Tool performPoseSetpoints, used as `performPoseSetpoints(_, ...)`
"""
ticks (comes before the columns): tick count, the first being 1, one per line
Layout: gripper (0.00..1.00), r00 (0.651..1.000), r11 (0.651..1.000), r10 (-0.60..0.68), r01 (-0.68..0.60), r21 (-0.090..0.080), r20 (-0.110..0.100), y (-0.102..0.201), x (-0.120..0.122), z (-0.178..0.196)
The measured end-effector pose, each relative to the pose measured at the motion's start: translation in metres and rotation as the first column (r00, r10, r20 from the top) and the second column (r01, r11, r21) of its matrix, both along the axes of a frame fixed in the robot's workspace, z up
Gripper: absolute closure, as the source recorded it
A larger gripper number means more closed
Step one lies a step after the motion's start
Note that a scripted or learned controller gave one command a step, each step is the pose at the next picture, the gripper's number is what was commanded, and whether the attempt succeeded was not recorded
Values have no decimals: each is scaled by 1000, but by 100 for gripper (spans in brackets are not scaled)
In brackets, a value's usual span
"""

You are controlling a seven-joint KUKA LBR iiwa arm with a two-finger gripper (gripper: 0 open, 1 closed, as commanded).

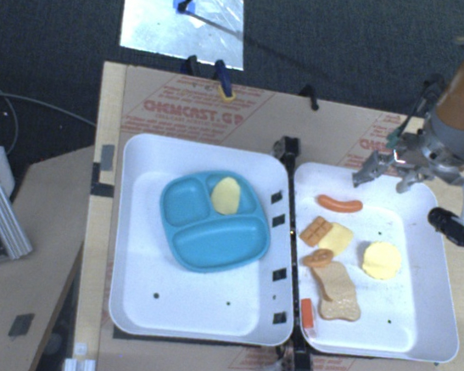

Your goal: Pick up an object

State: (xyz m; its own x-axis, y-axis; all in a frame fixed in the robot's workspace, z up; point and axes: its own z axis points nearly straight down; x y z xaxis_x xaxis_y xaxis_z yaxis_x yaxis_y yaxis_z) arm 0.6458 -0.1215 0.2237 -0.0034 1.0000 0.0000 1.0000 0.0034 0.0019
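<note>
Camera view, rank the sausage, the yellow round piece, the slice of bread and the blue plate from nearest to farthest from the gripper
From the gripper:
1. Sausage, right bin, near its far edge.
2. Yellow round piece, right bin, middle.
3. Slice of bread, right bin, near edge.
4. Blue plate, left bin.

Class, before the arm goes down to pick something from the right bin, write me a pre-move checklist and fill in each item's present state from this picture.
1. Tool carries nothing: ok, its two fingers are spread with nothing between them.
2. Tool is clear of the food: ok, it hangs over the far edge of the right bin, apart from every item.
3. A free-standing target exists: ok, the sausage and the round yellow piece each lie alone.
4. Crowded items flagged: not ok, the waffle, the yellow slice and the bread touch or overlap.
5. Left bin stays out of the path: ok, the blue tray with its yellow item sits in that bin.
</note>
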Motion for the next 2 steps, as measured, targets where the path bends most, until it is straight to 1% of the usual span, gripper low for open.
performPoseSetpoints(1, 0, 1000, 1000, 8, -8, 3, -1, 73, 24, -33)
performPoseSetpoints(2, 0, 1000, 1000, -5, 5, -1, -7, 31, 21, -111)
